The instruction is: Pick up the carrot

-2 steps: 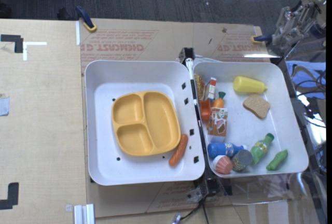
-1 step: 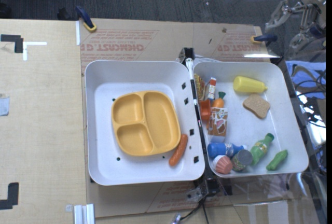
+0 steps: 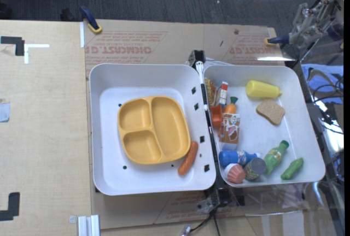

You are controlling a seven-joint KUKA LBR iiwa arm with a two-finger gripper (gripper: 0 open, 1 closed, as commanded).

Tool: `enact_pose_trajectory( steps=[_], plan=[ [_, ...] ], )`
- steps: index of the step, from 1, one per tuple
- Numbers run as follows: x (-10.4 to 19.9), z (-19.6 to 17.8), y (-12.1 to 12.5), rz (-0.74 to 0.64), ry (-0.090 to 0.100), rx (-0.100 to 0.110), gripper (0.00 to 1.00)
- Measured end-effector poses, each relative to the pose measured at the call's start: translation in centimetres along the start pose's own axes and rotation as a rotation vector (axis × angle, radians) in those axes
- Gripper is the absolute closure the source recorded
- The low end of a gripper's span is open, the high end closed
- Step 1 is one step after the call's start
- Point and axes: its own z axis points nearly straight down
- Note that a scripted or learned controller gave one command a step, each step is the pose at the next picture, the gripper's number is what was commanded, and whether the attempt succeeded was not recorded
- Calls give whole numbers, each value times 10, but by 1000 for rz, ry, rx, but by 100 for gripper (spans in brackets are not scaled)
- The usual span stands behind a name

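The carrot (image 3: 232,107), small and orange with a green top, lies in the right bin (image 3: 304,120) near its left wall. It is wedged among a printed packet (image 3: 222,93), a red item (image 3: 217,117) and a small carton (image 3: 230,127). My gripper (image 3: 313,19) hangs far off at the upper right, beyond the right bin's back corner and well away from the carrot. Nothing shows between its fingers.
The right bin also holds a yellow lemon-like piece (image 3: 263,89), a bread slice (image 3: 270,112), a blue bottle (image 3: 236,157), a green bottle (image 3: 275,155), a green pickle (image 3: 292,169), a can (image 3: 254,170) and a pink berry (image 3: 235,174). The left bin (image 3: 104,136) holds a yellow divided plate (image 3: 153,130) and an orange-red sausage (image 3: 187,158).
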Motion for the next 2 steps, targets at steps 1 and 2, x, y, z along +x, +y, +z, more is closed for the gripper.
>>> enact_pose_trajectory(
  steps=[1,2],
  plan=[
    [0,0,0,0,0,0,0],
    [-2,-10,-1,1,-6,4,100]
  ],
)
